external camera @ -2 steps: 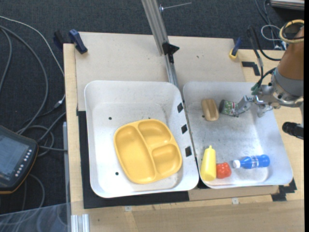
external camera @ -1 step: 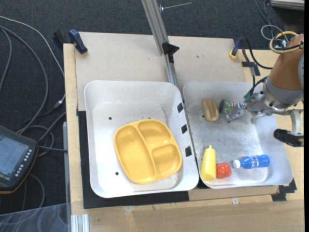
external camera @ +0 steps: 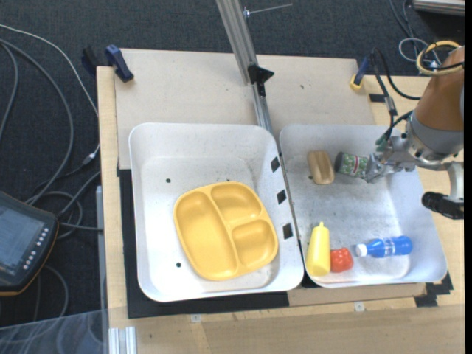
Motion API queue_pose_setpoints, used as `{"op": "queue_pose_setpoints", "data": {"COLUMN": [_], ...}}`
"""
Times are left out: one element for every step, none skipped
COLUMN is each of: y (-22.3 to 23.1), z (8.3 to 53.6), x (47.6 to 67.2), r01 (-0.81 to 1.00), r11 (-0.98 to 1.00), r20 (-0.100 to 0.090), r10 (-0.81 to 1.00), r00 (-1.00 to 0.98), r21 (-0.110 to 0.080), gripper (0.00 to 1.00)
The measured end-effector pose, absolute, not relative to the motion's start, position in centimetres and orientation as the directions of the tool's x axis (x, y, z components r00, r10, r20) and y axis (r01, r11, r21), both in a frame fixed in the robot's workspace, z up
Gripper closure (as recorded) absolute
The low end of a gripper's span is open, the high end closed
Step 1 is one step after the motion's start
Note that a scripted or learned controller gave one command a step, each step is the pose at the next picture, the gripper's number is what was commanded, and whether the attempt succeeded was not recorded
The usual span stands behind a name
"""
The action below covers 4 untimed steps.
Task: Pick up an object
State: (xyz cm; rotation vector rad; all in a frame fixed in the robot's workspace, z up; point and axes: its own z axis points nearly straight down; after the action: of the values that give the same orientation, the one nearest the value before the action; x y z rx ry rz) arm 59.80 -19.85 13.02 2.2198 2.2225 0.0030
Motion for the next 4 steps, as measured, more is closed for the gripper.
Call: {"op": "queue_pose_setpoints", "data": {"y": [-19.3, -19.3, -14.5, -9.7], "z": [17.6, 23.0, 22.2, 21.6], "x": [60.0, 60.2, 59.1, 58.3], "r01": [1.000, 1.000, 1.000, 1.000], "r11": [0.002, 0.002, 0.005, 0.006], "r20": [-0.002, -0.003, 0.003, 0.003], "r10": [1.000, 1.000, 1.000, 1.000], "r00": [-0.002, -0.002, -0.005, -0.006], "r21": [0.007, 0.008, -0.002, -0.003], "gripper": [1.00, 1.00, 1.00, 1.00]}}
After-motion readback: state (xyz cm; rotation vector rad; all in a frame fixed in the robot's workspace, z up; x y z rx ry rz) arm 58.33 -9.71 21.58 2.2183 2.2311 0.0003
